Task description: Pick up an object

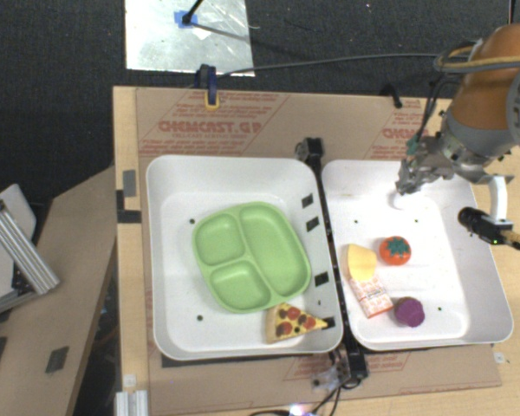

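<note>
Red tomato (396, 250) lies well apart from the gripper (409, 183); its state seems unclear.

Green divided plate (251, 256), pepperoni-dotted pizza slice (292, 321), red tomato (396, 250), yellow wedge (360, 261), purple ball (408, 311) below the grey gripper (410, 183).

Bench (243, 115) carrying two white bins side by side.

A brown board printed with red lettering covers the bench top, and a blue-and-yellow clamp (208, 87) grips its far edge. The left bin (169, 189) and the right bin (494, 315) lie directly on this surface, touching along their inner rims near the middle, where black clips (312, 150) sit at the seam. Bare board shows along the far edge and in a thin strip at the near edge, with some cables (329, 380) at the near edge below the seam.
</note>
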`<state>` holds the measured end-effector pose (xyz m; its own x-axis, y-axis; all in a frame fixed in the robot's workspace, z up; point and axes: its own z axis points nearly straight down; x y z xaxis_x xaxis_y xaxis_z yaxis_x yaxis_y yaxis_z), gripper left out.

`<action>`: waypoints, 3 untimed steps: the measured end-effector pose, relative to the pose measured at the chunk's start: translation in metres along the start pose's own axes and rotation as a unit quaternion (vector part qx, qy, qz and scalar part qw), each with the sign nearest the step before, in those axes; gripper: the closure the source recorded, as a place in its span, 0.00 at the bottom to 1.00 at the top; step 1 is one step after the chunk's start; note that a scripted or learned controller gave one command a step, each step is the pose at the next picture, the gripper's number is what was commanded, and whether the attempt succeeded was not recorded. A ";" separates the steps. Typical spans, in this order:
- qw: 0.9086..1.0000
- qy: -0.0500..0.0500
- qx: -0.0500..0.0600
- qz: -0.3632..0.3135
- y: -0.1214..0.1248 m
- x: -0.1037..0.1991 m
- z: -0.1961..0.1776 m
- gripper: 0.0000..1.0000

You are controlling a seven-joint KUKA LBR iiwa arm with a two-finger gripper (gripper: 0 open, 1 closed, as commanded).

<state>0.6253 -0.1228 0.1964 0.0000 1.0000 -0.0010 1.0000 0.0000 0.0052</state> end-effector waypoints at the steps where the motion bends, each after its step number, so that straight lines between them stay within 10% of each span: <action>1: 1.000 0.000 0.001 -0.001 0.001 0.000 -0.014 1.00; 3: 1.000 0.001 0.002 -0.005 -0.015 0.096 -0.034 1.00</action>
<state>0.6101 -0.0270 0.2305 -0.0092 1.0000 0.0017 1.0000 0.0092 0.0014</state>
